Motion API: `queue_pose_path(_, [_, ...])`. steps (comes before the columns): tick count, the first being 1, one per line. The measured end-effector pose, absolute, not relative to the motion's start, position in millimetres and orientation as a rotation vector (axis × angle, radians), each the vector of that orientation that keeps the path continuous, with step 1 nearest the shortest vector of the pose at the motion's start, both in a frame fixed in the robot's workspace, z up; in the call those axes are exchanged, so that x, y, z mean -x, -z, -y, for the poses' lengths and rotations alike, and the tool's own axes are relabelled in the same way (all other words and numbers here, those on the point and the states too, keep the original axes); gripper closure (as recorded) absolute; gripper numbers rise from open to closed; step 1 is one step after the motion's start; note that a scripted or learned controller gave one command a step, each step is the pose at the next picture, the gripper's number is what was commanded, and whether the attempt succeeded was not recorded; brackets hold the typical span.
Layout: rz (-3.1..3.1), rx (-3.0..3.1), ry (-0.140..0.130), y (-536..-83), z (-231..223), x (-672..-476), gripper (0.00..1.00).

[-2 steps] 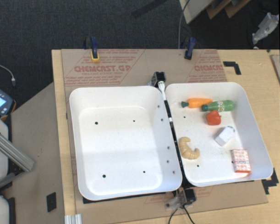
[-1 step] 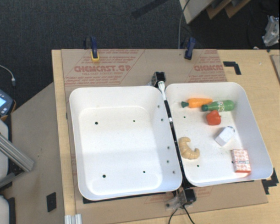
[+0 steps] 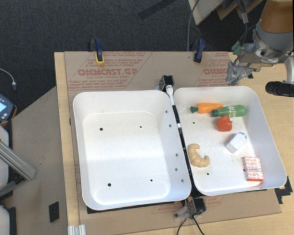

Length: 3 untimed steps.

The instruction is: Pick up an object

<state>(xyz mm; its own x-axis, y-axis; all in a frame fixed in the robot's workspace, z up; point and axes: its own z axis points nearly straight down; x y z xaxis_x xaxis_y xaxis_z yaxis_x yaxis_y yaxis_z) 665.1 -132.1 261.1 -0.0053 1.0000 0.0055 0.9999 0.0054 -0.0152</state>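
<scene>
the grey kuka arm with its orange band reaches in at the upper right corner of the camera view. the orange section sits at the very top edge, and below it a pale grey wrist collar narrows toward the tool. from the collar the arm's metal two-finger gripper hangs down and to the left, its tip pointing toward the bench. dark cables run along the wrist beside the tool mount. the gripper's tip looks dull grey and small, and nothing shows between its fingers. a black rounded part juts out just below the wrist on the right.
</scene>
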Motion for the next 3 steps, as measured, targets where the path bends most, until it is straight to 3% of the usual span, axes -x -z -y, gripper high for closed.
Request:
queue_pose_path(2, [2.224,2.215,-0.001,-249,64,-666.6,1.00])
queue_pose_path(3, [2.221,2.220,-0.002,-249,69,-666.4,1.00])
